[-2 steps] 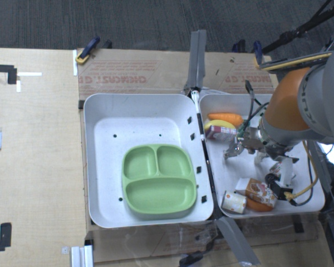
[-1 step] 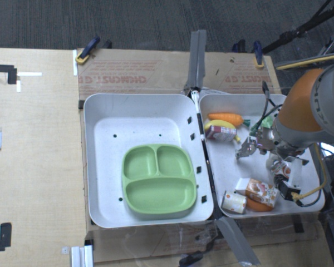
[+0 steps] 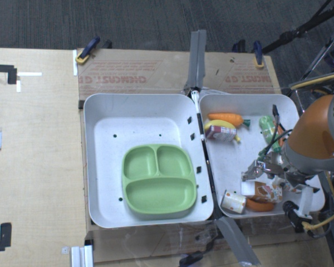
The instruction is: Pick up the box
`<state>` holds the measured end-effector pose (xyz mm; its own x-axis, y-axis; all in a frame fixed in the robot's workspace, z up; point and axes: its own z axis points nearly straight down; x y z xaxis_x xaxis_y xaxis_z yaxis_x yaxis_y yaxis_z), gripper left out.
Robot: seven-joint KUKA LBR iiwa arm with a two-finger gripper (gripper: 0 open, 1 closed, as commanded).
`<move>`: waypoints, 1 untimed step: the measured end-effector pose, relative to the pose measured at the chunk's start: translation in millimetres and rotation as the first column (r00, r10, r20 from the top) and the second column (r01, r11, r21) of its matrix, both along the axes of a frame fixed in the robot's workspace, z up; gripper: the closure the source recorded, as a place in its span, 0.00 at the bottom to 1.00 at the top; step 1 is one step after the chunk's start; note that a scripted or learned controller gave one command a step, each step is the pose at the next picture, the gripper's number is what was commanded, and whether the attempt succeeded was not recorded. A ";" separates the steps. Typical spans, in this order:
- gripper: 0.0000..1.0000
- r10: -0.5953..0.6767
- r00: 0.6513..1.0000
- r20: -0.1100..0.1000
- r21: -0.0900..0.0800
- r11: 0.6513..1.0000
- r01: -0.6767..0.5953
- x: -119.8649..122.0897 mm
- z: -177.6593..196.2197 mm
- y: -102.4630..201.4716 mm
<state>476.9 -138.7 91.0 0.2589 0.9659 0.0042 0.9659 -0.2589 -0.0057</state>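
Note:
The box [image 3: 267,192] is a small brown and red carton lying flat near the front of the right bin [image 3: 225,166], with a white end [image 3: 247,188] on its left. My gripper [image 3: 260,173] hangs right over the box's back edge, close to it or touching it. The grey wrist with the orange band [image 3: 318,132] covers the bin's right side. I see nothing lifted off the bin floor.
In the right bin lie a carrot [image 3: 225,117], a yellow wrapped item [image 3: 221,130], a green bottle [image 3: 267,128], a white cylinder [image 3: 232,202] and an orange piece [image 3: 260,206] beside the box. The left bin [image 3: 100,149] holds a green divided plate [image 3: 158,178].

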 end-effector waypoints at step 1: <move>1.00 -0.005 1.000 0.000 -0.002 1.000 0.005 0.0 8.9 -1.4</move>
<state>476.9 -140.1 99.9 0.2635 0.9647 0.0020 0.9647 -0.2635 -0.0050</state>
